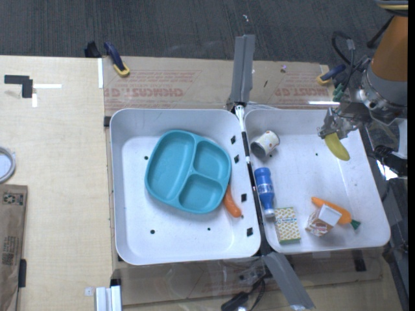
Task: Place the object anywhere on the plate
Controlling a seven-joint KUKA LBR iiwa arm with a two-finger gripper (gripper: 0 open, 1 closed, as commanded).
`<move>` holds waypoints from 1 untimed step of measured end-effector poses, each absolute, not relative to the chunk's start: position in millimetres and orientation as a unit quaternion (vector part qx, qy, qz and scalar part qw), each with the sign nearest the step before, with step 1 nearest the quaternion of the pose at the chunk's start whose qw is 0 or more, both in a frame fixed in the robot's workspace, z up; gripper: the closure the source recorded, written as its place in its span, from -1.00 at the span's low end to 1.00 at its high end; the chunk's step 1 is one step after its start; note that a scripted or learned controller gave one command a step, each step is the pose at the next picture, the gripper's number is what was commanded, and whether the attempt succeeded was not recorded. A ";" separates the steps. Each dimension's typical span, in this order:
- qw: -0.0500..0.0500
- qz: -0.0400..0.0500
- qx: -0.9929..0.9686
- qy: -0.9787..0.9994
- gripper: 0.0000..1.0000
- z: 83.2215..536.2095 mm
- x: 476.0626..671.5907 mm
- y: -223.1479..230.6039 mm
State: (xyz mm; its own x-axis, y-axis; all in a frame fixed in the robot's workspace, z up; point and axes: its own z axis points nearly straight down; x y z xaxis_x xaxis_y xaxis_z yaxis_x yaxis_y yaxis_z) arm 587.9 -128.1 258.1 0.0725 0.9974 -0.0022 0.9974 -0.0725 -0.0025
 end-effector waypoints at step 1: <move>0.001 0.002 -0.685 -0.729 1.00 257.9 582.5 -50.4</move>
